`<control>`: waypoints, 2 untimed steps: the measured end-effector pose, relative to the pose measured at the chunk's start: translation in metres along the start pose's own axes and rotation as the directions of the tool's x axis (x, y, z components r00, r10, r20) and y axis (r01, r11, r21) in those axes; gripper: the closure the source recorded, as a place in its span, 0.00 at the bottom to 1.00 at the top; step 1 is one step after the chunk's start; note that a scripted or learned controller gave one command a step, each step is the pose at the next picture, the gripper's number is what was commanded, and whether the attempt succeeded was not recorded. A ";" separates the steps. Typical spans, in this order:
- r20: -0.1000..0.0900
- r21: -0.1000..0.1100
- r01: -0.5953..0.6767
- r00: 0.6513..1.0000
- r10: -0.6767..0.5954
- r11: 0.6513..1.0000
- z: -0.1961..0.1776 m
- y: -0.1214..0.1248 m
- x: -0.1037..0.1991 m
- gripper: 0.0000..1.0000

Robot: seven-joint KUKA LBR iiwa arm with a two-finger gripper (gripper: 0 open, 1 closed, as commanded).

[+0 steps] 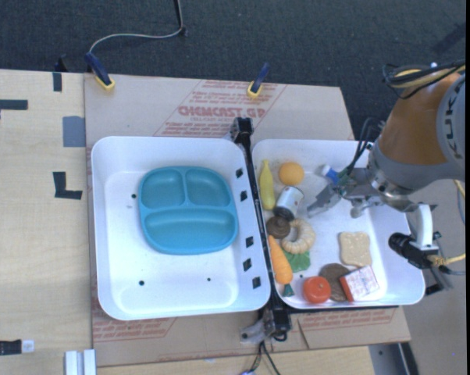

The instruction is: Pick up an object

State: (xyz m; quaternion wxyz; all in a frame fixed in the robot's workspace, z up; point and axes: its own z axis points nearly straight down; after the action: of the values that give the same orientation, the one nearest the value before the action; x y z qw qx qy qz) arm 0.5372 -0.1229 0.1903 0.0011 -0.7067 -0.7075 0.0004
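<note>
Over the right bin, the gripper hovers near a small metal can; whether it is spread or closed, I cannot tell. Nothing looks lifted, so the pick remains. Orange, banana, carrot and bagel crowd close. Left, a blue divided plate sits alone.

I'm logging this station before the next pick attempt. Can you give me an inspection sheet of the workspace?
Surface: cardboard sheet under two white bins.
Job's things: right bin holds banana, orange, can, doughnut, carrot, tomato, toast.
Clutter: blue divided plate in left bin.
Grippers: gripper above right bin, holding nothing visible.
Cables: black cable on floor.
Surroundings: dark carpet, yellow clamps.
</note>
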 end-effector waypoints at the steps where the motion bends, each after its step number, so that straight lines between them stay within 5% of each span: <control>1: 0.009 -0.011 -0.006 1.000 0.006 1.000 0.086 0.010 0.016 0.00; 2: 0.015 -0.028 -0.006 1.000 0.007 1.000 0.094 0.066 0.016 0.00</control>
State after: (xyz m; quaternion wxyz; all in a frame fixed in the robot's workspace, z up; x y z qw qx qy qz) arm 0.6028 -0.1065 0.0963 -0.0144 -0.7090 -0.7050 -0.0041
